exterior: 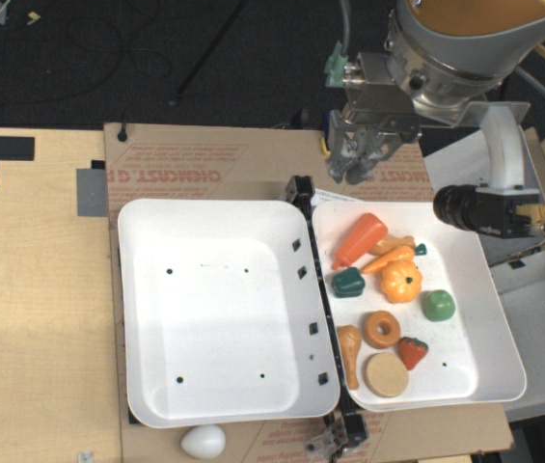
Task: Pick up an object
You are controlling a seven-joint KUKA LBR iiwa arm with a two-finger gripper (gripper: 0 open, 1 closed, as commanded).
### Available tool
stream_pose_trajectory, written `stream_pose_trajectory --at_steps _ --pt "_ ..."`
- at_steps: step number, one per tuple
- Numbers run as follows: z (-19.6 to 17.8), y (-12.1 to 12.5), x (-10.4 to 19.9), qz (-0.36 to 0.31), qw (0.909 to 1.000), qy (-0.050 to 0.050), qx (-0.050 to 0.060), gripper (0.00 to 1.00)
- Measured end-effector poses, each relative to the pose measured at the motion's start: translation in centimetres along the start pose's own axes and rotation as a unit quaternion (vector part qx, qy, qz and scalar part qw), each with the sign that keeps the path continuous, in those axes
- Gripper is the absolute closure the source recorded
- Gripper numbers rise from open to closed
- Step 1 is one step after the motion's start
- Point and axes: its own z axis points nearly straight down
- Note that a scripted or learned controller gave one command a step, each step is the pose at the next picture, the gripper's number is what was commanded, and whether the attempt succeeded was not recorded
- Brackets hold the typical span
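Note:
The right bin holds toy food: an orange-red carrot, a small orange carrot with a green tip, a dark green pepper, an orange pumpkin, a green apple, a brown doughnut, a strawberry, a tan round biscuit and a tan cone. My gripper hangs above the bin's far left corner, high over the bench, with nothing seen between its fingers.
The left bin sits beside the right one, joined by black clips. A white egg lies on the cardboard in front of the left bin. Wooden bench surface extends to the left.

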Motion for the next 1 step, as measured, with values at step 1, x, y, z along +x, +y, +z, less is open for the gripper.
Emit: stream_pose_trajectory --at_steps 1 --pt "0.06 0.0 -0.01 0.0 1.0 0.0 0.001 0.0"
